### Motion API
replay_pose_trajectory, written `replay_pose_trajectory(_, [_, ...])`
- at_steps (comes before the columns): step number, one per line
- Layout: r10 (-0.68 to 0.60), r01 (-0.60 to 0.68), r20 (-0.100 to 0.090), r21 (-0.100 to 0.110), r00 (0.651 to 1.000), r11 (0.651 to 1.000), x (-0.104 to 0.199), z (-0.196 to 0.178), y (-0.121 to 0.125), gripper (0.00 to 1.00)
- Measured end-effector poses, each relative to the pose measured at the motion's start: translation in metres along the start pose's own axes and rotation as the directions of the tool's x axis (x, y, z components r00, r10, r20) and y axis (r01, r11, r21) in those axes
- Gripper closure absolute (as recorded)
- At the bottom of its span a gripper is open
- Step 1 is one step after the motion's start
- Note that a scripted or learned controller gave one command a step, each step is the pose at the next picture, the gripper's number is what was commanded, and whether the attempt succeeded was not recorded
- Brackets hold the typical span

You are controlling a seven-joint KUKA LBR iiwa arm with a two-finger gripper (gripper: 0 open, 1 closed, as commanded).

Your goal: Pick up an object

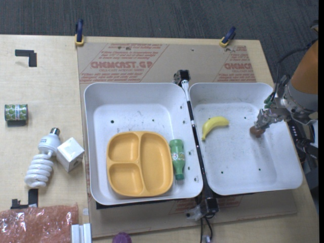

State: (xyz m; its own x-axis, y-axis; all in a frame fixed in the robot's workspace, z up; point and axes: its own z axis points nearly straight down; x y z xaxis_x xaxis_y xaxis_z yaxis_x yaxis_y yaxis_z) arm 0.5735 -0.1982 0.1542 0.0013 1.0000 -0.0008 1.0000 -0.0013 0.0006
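A yellow banana (215, 125) lies in the right bin (243, 178), toward its upper left. My gripper (261, 121) hangs low over that bin's right part, well to the right of the banana. A small brownish thing (256, 131) sits right at the gripper's tip; whether it is gripped is unclear. In the left bin (131, 103) a yellow divided plate (139, 163) lies flat. A green bottle (177, 158) lies between the plate and the bin's right wall.
On the bench left of the bins lie a spiral light bulb (40, 161), a white cube (70, 154) and a small green can (15, 113). A pink mesh bag (35, 226) is at the bottom left. Cables run between the bins.
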Motion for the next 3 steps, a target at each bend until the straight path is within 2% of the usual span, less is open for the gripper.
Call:
replay_pose_trajectory(1, [-0.001,0.001,0.0,0.0,1.0,1.0,0.013,0.061,0.003,0.0])
replay_pose_trajectory(2, [-0.004,0.004,0.0,-0.001,1.0,1.0,0.042,0.061,0.086,0.0])
replay_pose_trajectory(3, [0.0,0.0,0.0,0.001,1.0,1.0,0.08,0.062,0.009,0.0])
